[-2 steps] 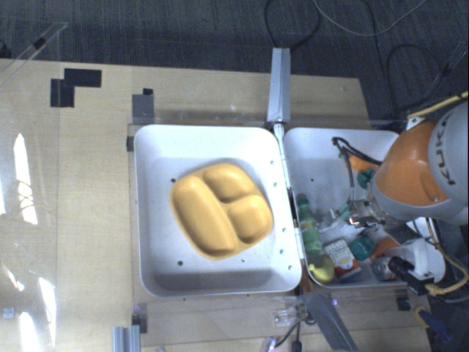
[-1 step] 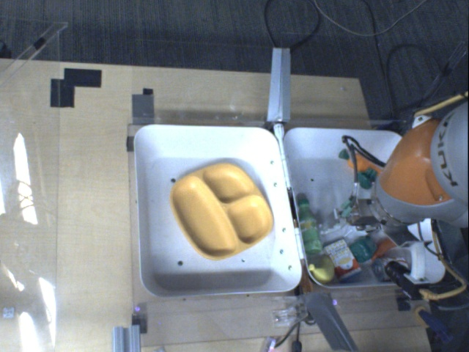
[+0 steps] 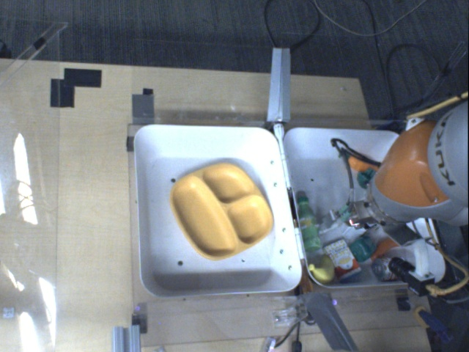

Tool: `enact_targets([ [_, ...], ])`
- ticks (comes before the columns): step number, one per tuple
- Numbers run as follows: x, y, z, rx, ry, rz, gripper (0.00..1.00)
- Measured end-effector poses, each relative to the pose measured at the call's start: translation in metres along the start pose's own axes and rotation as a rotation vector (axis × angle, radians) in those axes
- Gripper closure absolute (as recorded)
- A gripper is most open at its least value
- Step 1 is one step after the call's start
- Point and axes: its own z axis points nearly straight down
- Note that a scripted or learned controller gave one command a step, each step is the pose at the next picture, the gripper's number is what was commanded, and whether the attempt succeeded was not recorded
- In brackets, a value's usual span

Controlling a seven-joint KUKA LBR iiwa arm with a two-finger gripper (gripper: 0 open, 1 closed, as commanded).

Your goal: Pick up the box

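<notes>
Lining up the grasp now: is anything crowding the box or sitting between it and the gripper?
The box lies in the right bin, wedged among a green bottle, a yellow fruit and a teal item. The gripper is just above it.

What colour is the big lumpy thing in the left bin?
Yellow, a golden tan, seen in the camera view: the lumpy thing.

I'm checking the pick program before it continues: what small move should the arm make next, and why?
Probably a short shift toward the small box, then down. The arm hangs over the right bin, where the box lies in clutter near the front wall beside a green bottle. Nothing visibly sits between the fingers.
</notes>
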Motion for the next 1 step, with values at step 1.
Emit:
enact_targets([
  [1,-0.0056,0.0084,-0.0158,-0.028,-0.019,-0.001,1.0],
])
